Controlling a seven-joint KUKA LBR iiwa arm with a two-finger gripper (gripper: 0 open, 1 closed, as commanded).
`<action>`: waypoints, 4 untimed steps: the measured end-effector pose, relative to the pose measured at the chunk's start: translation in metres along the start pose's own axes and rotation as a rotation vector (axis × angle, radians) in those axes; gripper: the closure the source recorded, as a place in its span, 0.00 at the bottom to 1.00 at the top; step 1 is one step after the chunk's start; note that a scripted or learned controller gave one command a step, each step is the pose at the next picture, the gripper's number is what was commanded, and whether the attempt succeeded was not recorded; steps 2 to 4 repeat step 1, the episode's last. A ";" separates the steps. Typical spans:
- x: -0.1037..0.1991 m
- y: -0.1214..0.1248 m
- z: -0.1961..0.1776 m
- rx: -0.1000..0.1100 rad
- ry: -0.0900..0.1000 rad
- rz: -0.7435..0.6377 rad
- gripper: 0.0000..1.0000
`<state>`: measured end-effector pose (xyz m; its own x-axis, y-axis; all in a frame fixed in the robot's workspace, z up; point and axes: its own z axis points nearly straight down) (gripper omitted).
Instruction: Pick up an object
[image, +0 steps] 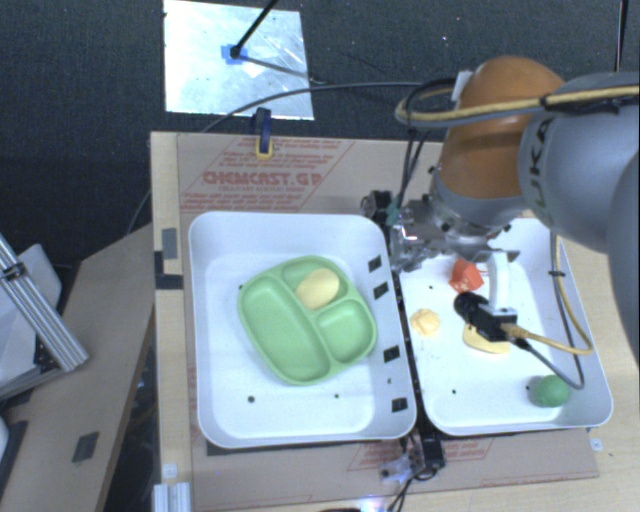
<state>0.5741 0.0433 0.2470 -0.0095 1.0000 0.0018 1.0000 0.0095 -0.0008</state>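
Note:
My gripper (443, 260) hangs over the upper left part of the right bin (585, 400), under the grey arm with its orange band (500, 100). A red object (466, 275) lies just below it. Further down are a small yellow piece (426, 321), a flat yellow object (487, 343) partly covered by a black part, and a green ball (548, 391) near the bin's front right corner. In the left bin (215, 400) sits a green divided plate (290, 340), and a pale yellow object (319, 288) rests in its upper compartment.
A raised divider (400, 330) separates the two bins. Yellow and black cables (560, 345) loop from the arm over the right bin. Cardboard (270, 175) lies behind the bins, and a metal rail (40, 310) stands at the far left.

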 end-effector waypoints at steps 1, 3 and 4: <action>0.050 0.000 0.021 0.001 0.000 0.000 1.00; 0.050 0.000 0.021 0.001 0.000 0.000 1.00; 0.050 0.000 0.021 0.001 0.000 0.000 1.00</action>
